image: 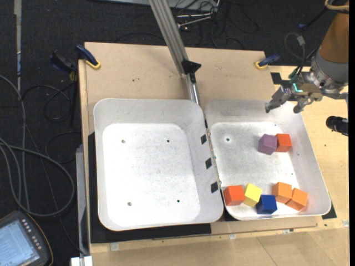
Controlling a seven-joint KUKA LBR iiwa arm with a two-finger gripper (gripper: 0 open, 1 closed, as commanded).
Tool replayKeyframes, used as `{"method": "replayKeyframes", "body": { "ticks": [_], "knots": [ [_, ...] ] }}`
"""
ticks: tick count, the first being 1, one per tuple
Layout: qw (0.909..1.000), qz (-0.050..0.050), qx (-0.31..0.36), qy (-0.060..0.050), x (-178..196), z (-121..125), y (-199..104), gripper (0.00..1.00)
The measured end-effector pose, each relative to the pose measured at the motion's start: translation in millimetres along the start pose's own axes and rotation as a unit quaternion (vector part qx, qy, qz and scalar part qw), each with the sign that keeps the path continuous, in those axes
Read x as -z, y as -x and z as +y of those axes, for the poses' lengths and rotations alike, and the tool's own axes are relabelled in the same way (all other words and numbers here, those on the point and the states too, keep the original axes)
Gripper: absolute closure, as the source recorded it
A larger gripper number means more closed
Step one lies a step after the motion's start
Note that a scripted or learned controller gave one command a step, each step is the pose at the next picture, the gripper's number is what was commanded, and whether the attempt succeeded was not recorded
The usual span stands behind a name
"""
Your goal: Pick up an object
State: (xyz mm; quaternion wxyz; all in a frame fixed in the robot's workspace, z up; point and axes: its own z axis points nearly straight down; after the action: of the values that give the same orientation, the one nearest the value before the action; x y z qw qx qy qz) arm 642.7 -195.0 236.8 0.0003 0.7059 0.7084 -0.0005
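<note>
The right bin [244, 127] holds several small blocks. A purple block [268, 143] touches an orange block [284, 142] near the bin's upper right. Along the front edge lie an orange block [234, 194], a yellow block [253, 194], a blue block [267, 204] and two more orange blocks [284, 192] [298, 199]. My gripper [285, 104] hangs above the bin's far right corner, up and to the right of the purple block. Its fingers are spread apart with nothing between them.
The left bin [111, 148] sits beside the right one on the wooden bench. A slanted metal pole [169, 29] crosses the back, ending at the bins' junction. Blue-and-yellow clamps [86, 57] [267, 61] sit at the bench's far corners.
</note>
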Motion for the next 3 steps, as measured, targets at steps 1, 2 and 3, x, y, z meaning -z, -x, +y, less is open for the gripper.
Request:
{"method": "replayKeyframes", "body": {
  "ticks": [1,2,3],
  "knots": [
    [1.0000,0.001,-0.002,-0.002,-49.8,-9.9,1.7,0.00],
    [1.0000,0.000,-0.003,-0.001,-105.0,-14.8,10.4,0.00],
    [1.0000,-0.001,-0.002,0.002,-121.9,-13.2,10.4,0.00]
  ]
}}
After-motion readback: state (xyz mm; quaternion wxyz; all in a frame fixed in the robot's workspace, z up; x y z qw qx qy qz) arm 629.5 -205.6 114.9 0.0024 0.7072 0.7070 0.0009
